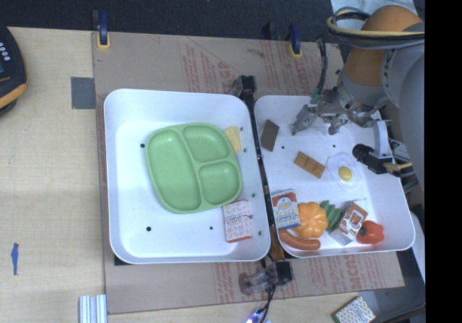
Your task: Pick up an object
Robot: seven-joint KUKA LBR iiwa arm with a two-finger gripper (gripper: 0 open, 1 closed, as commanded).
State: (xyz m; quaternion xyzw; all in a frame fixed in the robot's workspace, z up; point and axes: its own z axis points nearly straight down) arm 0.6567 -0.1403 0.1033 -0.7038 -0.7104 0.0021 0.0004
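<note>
In the right-hand shallow white bin (393, 191) lie the candidates for a pick: a flat brown cracker-like rectangle (309, 165) near the middle, a fried egg toy with a yellow yolk (344, 173) just beside it, and a dark grey-brown flat block (269, 134) close to the left wall. Along the near edge crowd a small printed carton (285, 209), an orange bell pepper toy (312, 219), a red sausage toy (299, 243), a second small carton (351, 221) and a red tomato-like piece (370, 232).

The two-finger gripper (323, 121) hangs over the far end of this bin, its fingers spread and nothing between them.

The brown rectangle looks the best choice, since it lies alone. A good approach would centre over it, turn to span its short side, and descend straight. The crowded pile risks a jammed or doubled grasp.

The left white bin (115, 170) holds a green divided plastic tray (193, 166) and a small printed packet (237, 220).
</note>
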